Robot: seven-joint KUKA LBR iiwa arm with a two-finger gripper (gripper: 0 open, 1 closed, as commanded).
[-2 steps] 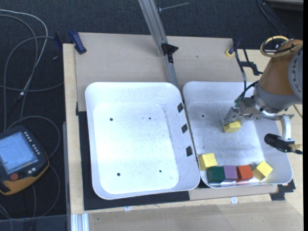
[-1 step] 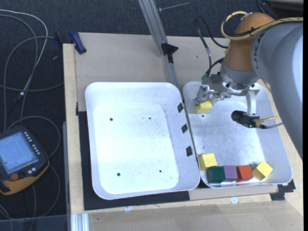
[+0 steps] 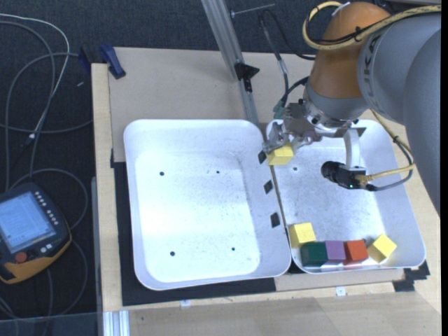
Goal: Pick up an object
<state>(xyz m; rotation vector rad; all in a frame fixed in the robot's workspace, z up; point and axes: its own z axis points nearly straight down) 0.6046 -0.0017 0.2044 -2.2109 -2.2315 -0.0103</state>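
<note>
My gripper (image 3: 281, 145) hangs over the divide between the two bins, near their far end. A small yellow block (image 3: 281, 157) sits between its fingers, lifted off the bin floor, and the gripper is shut on it. In the right bin (image 3: 409, 219), along the near wall, lie a yellow block (image 3: 302, 234), a green block (image 3: 314, 253), a purple block (image 3: 336, 250), an orange-red block (image 3: 356, 251) and another yellow block (image 3: 383, 247).
The left bin (image 3: 140, 138) has only dark specks on its floor. A slanted metal pole (image 3: 224, 40) rises behind the bins. Black cable and a clamp (image 3: 343, 173) hang from the wrist over the right bin. A teach pendant (image 3: 28, 229) lies off the bench at left.
</note>
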